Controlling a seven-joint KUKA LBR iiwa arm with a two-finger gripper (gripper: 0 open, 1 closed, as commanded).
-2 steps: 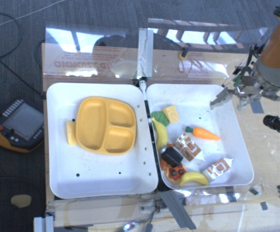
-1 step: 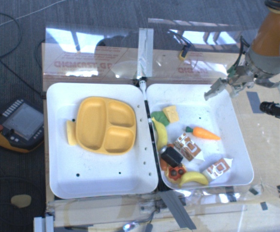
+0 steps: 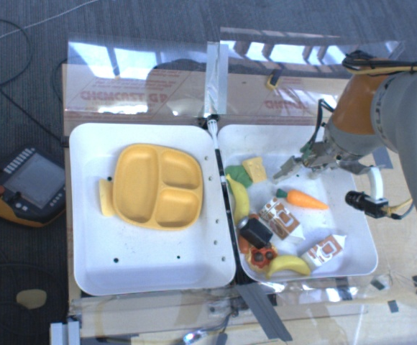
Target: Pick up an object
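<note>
White bins: two, side by side; left bin (image 3: 86, 264), right bin (image 3: 359, 257).
Left bin: one yellow divided tray (image 3: 158, 185), with one pale yellow piece (image 3: 106, 198) touching its left edge.
Right bin: one carrot (image 3: 303, 199), two bananas (image 3: 238, 195) (image 3: 289, 265), two brown-and-white cartons (image 3: 280, 218) (image 3: 323, 249), one pale cheese wedge (image 3: 254, 169), one green piece (image 3: 235, 173), one black object (image 3: 255, 231), one small red toy (image 3: 255, 251).
My gripper (image 3: 287, 169): over the far part of the right bin, just beyond the carrot; I cannot tell how my fingers stand, and nothing shows between them.
Floor, left: one handheld pendant (image 3: 29, 185).
</note>
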